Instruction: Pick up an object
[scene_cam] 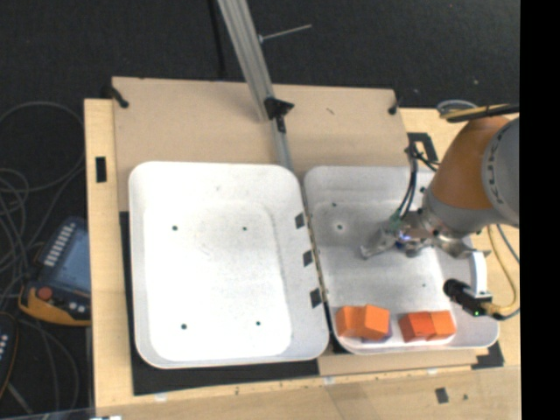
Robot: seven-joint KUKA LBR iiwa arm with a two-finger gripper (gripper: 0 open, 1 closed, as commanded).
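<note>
Over right bin: hand; two orange blocks unlabelled.

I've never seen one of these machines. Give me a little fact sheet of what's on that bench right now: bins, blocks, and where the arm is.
left bin: white, shallow, a few dark dots on its floor
right bin: white, holds two orange blocks
left block: orange, at the near edge of the right bin
right block: orange, beside the left block, apart from it
arm: grey and orange, reaching in over the right bin
gripper: above the middle of the right bin, away from both blocks, holding nothing visible
</note>
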